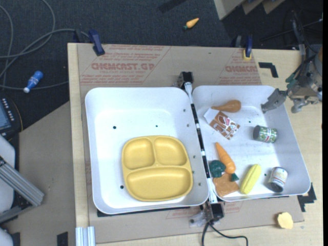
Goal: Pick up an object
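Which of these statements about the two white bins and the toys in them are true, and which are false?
1. The yellow three-compartment plastic plate lies in the left white bin. True.
2. The yellow plastic corn cob lies on that plate. False: it lies in the right white bin.
3. The orange plastic carrot lies in the right bin. True.
4. The pincer grips the small green can. False: the can lies apart from it on the bin floor.

Grey metal gripper at the frame's right edge — blocky, dull, with a teal-green fitting.
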`<state>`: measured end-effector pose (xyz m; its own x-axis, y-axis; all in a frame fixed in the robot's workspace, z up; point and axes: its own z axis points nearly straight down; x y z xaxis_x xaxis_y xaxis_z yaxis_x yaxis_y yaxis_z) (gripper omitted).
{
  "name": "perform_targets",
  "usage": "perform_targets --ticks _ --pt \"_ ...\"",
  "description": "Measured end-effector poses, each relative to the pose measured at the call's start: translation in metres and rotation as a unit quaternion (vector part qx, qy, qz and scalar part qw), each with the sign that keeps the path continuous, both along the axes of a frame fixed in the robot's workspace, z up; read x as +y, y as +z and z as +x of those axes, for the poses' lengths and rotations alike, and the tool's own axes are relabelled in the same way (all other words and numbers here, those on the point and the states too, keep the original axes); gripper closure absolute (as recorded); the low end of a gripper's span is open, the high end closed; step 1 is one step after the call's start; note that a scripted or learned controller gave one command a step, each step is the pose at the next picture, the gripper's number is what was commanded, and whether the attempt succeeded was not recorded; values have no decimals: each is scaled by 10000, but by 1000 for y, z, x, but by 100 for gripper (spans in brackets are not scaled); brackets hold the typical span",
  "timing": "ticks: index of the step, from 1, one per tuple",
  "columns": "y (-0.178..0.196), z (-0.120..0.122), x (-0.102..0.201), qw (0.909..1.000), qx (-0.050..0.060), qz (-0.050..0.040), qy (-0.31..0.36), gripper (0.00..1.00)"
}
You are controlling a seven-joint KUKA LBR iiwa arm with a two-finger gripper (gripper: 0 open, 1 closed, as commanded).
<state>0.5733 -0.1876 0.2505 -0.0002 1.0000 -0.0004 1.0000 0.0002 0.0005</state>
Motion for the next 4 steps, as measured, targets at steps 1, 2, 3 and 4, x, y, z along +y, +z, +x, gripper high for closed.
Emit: perform_targets --ticks 1,2,3,4 --pt "-97 23 -21 10000 39 11 -7 0" --pt "-171 11 -10 10000 44 20 0 0" --pt "-166 -28 -1 10000 28 15 -4 0" --pt "-154 -24 -1 10000 -19 -2 -4 100"
